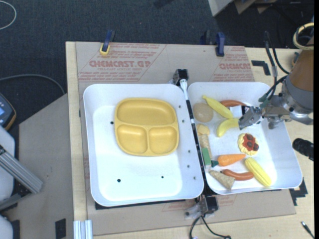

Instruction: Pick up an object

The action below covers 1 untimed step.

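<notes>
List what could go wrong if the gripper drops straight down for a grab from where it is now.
1. The toy foods are packed close in the right bin: the gripper hangs by the yellow banana and the small pizza, so closing could nudge one aside or catch two.
2. The banana is curved and smooth-looking; it may slip out.

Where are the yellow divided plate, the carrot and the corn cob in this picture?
yellow divided plate (147, 112): camera view, floor of its large upper compartment, in the left bin.
carrot (232, 159): camera view, middle of its orange body, in the right bin.
corn cob (258, 171): camera view, middle of its yellow length.
</notes>
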{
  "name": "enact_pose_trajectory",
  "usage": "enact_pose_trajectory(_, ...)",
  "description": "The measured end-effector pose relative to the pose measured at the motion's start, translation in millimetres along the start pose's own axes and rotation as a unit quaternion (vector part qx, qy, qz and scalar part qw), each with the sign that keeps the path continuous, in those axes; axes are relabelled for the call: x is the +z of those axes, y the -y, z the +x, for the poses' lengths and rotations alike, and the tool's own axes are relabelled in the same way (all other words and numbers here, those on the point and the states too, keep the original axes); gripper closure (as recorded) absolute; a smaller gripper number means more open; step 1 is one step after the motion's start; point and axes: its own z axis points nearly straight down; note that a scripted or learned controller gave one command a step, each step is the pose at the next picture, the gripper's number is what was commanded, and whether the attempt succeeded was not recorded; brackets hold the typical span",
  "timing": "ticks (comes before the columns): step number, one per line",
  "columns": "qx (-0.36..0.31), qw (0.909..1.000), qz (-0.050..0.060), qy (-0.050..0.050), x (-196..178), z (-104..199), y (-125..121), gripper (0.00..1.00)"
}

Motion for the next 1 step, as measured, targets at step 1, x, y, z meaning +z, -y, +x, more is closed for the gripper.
enact_pose_trajectory(1,-0.002,1.0,-0.007,0.001,-7.0,0.3,-2.7,0.0)
